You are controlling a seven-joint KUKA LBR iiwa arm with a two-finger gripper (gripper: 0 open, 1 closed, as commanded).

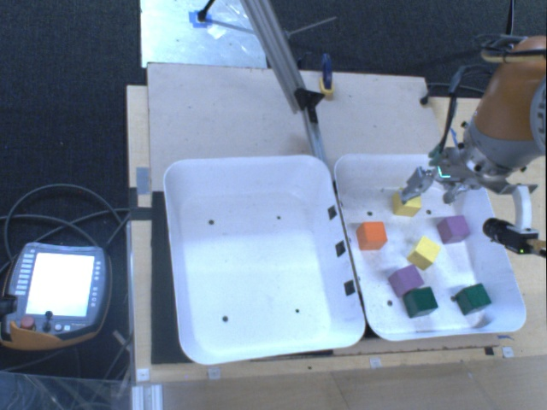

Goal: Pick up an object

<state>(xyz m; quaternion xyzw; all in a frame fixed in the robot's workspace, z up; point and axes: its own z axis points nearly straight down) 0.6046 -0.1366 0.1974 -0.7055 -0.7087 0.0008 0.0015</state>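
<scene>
Yellow block (pixel 406 204), the nearest of the blocks to the gripper (pixel 432 182), lies in the back part of the right bin (pixel 506 314), close to the bin's far wall. The gripper hangs just over it, its grey fingers splayed to either side; whether they grip anything cannot be told from this slanted look, and the block appears to rest on the bin floor at the tip of the left-hand finger. Behind the gripper the arm (pixel 513 101) rises toward the right edge, with its orange band and grey wrist.

Further out in the same bin lie an orange block (pixel 371 235), a second yellow block (pixel 424 252), two purple blocks (pixel 453 228) (pixel 406 279), and two dark green blocks (pixel 420 301) (pixel 472 298) near the front wall. The purple block at the front touches the green one beside it.

To the left, touching the right bin, sits the left bin (pixel 184 178), tilted a little on the tabletop (pixel 222 109). A metal pole (pixel 273 37) slants across the back, and a handheld control pad (pixel 55 293) with cables lies on the floor at far left.
</scene>
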